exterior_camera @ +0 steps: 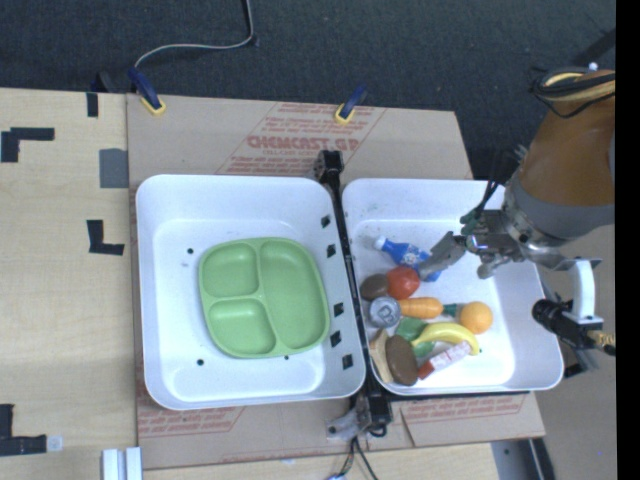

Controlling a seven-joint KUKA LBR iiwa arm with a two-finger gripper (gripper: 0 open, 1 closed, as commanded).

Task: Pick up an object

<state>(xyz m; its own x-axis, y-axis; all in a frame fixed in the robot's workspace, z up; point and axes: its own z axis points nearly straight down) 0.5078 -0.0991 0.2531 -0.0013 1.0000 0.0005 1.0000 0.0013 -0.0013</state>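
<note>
My pincer hangs low over the right-hand shallow white plastic bin, reaching in from three o'clock; whether it is spread or closed I cannot tell, and I see nothing held in it. Just beside its tip, at nine o'clock, lies one small blue-and-white plastic bottle. At seven o'clock, nearly under the tip, sits one round red tomato, touching one brown rounded lump on its nine o'clock side. Below the tomato, at six o'clock, one orange carrot lies crosswise, with one silver can end beside it. Farther out at five o'clock are one round orange fruit, one curved yellow banana and one dark brown oval piece. These toys crowd together, several touching. Well apart at nine o'clock, the left-hand white bin bears one light green three-compartment plate.
</note>
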